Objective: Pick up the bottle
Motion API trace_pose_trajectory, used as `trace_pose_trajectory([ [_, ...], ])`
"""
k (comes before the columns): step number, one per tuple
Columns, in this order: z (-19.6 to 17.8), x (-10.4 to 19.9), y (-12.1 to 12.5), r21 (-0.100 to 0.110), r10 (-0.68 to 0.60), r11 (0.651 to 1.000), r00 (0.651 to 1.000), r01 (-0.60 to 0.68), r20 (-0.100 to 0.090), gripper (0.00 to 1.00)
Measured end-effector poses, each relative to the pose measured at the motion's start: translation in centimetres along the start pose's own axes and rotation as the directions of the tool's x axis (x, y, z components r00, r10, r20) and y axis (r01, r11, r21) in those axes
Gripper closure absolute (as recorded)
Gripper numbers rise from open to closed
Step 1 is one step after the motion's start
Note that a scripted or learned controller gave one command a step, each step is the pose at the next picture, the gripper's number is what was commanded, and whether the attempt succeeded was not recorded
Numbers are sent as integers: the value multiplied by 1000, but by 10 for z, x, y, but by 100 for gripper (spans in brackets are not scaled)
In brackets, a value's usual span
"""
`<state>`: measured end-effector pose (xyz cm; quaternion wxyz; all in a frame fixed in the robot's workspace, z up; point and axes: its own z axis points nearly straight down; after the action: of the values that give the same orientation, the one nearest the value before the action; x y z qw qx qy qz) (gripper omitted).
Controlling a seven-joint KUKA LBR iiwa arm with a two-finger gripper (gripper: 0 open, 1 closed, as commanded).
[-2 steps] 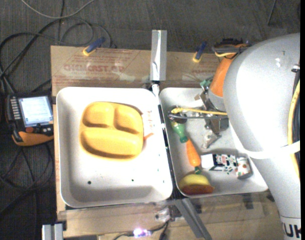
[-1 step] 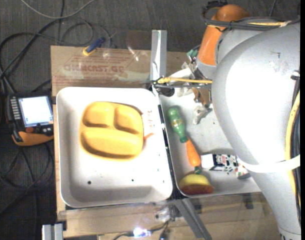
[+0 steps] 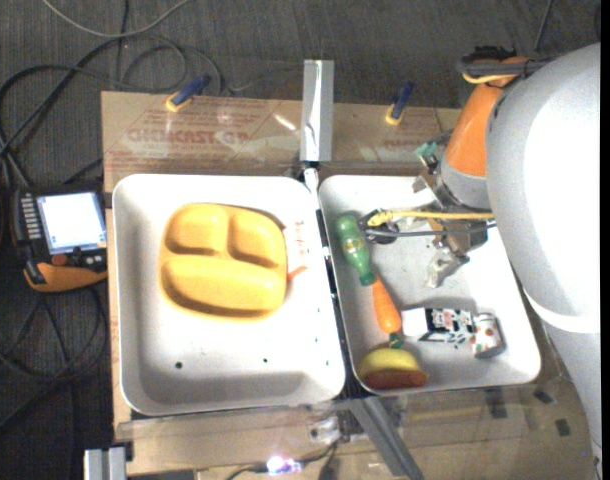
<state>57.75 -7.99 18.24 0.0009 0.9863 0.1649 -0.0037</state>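
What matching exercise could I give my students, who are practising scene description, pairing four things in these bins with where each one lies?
Things:
1. green plastic bottle
2. yellow divided plastic tray
3. orange toy carrot
4. small white printed carton

Places:
A. middle of the left bin
B. near right part of the right bin
C. far left part of the right bin, by the wall between the bins
D. middle of the right bin, just nearer than the bottle

Pairs: 1-C, 2-A, 3-D, 4-B
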Motion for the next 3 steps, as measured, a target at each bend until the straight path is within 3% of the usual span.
trace_pose_trajectory([
  [1,90,-38,77,1,-35,999,999,35,-4,0],
  [2,93,-102,108,1,124,992,992,-124,-19,0],
  [3,95,-75,112,-2,131,991,991,-131,-7,0],
])
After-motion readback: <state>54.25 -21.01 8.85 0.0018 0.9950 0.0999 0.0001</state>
